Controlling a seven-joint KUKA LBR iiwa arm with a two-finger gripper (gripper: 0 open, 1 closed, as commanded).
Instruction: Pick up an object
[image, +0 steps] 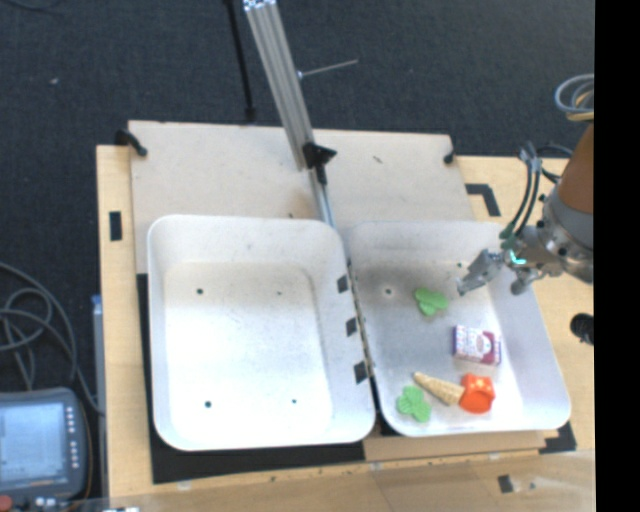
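Reaching in from the right, the grey arm with its orange band (580, 180) held the gripper (497, 272) above the far right part of the right bin (400, 250); its two fingers were spread apart, one (478, 274) pointing left over the bin floor and the other (522, 281) nearer the bin's right rim, with nothing between them. Five small things lay in that bin. A small green piece (431, 301) sat near the middle of the bin, just left of and slightly nearer than the left finger, apart from it. A purple-and-white box (476, 344) lay nearer the viewer, to the right of centre. Along the near rim, a green leafy piece (413, 403) lay on the left, a tan cone (436, 387) lay tilted beside it, and an orange-red object (478, 394) touched the cone's right end. The left bin (250, 330) stood alongside, its white floor speckled with dark marks. A slanted metal pole (285, 85) rose from the far side between the two bins.
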